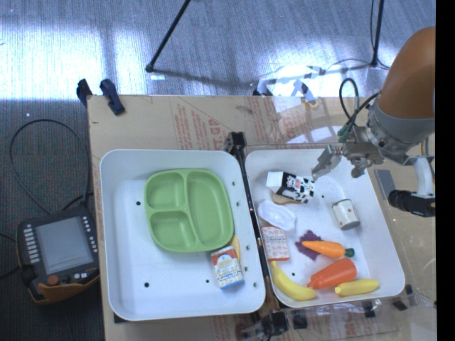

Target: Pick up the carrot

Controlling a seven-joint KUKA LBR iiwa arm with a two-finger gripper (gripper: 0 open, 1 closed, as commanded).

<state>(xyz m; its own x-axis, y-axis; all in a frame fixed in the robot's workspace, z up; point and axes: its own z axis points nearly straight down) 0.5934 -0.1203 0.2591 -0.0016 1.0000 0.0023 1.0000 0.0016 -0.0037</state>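
Currently the carrot (325, 248) lay untouched in the lower middle of the right bin (370, 212), green top toward the frame's right, just above a bigger orange vegetable (333, 273) and beside a purple piece (310, 240). Best approach, I'd judge: come straight down, fingers across its narrow width, clear of both neighbours. Arm sat at the upper right, orange band high, wrist over the bin's top edge. Gripper (325, 163) hung near a cow-pattern carton (296, 187); fingers looked apart, nothing between them.
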